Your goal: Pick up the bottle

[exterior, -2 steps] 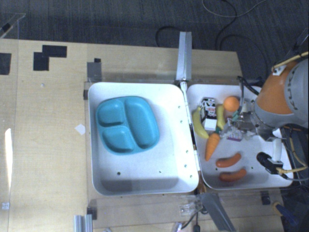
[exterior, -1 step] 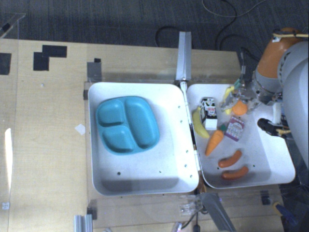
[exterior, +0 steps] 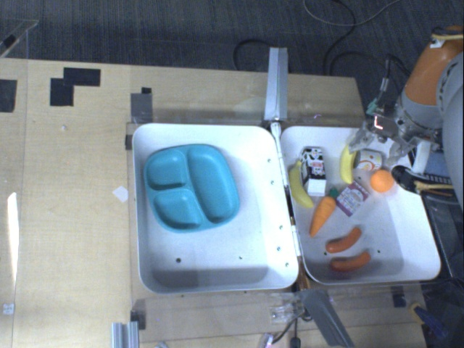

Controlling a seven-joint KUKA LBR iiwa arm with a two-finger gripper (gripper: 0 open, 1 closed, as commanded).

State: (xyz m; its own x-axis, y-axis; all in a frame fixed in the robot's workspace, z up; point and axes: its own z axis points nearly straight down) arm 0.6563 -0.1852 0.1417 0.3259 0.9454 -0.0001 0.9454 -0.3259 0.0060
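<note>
A small black-and-white bottle (exterior: 313, 170) lies in the right bin (exterior: 406, 259), near its upper left, between two yellow bananas (exterior: 299, 187) (exterior: 347, 164). My gripper (exterior: 378, 145) hangs over the bin's upper right part, to the right of the bottle and apart from it. Just under the gripper sits a pale round object (exterior: 368, 161) that I cannot identify. The arm's orange band (exterior: 426, 71) shows at the right edge.
The right bin also holds an orange ball (exterior: 381, 182), a purple box (exterior: 351, 199), a carrot (exterior: 322, 215) and two sausages (exterior: 343, 241) (exterior: 350, 261). The left bin (exterior: 217, 267) holds a blue divided plate (exterior: 191, 185). A metal post (exterior: 276, 85) stands between the bins.
</note>
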